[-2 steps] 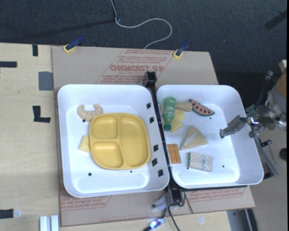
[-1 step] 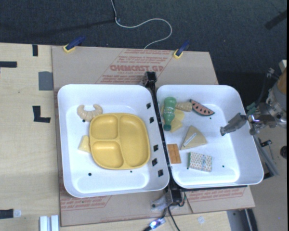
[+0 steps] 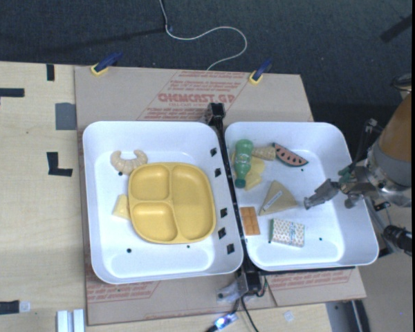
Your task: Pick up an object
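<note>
A: We log the claw (image 3: 317,198) low over the right bin (image 3: 332,251), reaching in from the right rim, with its dark tip pointing left toward the beige wedge (image 3: 278,199). We cannot tell how wide it stands, and we see nothing held in it.

B: Nearest candidates?

A: The wedge sits just beside the tip, to its left. Below it lies the speckled packet (image 3: 288,232), flat on the bin floor. Further left, near the divider, lie the orange block (image 3: 250,220) and the green bottle (image 3: 243,159). The dark red slice (image 3: 290,156) lies toward the far wall.

B: So which do we go for?

A: We judge the wedge the natural pick: it is closest, and there is bare bin floor on its right side for one finger. The packet is near its lower corner, so we would come down centred on the wedge and set the fingers across its narrow width, not along the long edge.

B: Risks?

A: The wedge looks thin and tilted, so we expect it could slide left if the tip nudges it first. We would descend straight, then close, then lift slowly and check.

B: The left bin (image 3: 104,206)?

A: It holds the yellow divided plate (image 3: 171,203) and a pale ring piece (image 3: 126,160), well apart from the claw. We leave them out of this attempt.
</note>
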`<state>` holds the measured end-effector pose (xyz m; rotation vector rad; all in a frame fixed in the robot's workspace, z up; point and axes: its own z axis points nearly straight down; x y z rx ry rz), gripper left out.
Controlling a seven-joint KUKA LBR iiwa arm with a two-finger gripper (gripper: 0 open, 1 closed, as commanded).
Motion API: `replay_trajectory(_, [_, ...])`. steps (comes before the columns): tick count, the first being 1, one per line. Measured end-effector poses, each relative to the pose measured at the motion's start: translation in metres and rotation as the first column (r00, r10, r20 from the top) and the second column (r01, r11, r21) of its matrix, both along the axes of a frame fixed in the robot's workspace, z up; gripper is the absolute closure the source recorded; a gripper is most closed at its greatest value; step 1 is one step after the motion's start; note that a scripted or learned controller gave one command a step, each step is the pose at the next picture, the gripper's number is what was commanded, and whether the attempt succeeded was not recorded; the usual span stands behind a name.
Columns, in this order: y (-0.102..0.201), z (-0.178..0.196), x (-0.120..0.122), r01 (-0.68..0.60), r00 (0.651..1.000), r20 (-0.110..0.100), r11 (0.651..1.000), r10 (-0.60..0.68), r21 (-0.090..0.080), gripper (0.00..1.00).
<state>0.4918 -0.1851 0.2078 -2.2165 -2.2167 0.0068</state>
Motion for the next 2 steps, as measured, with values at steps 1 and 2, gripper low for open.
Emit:
replay_trajectory(1, [0.001,-0.045,-0.005,0.000,1.000,0.001,1.000,0.000,0.000,0.00])
replay_trajectory(2, [0.012,-0.097,-0.012,-0.001,1.000,0.000,1.000,0.001,0.001,0.00])
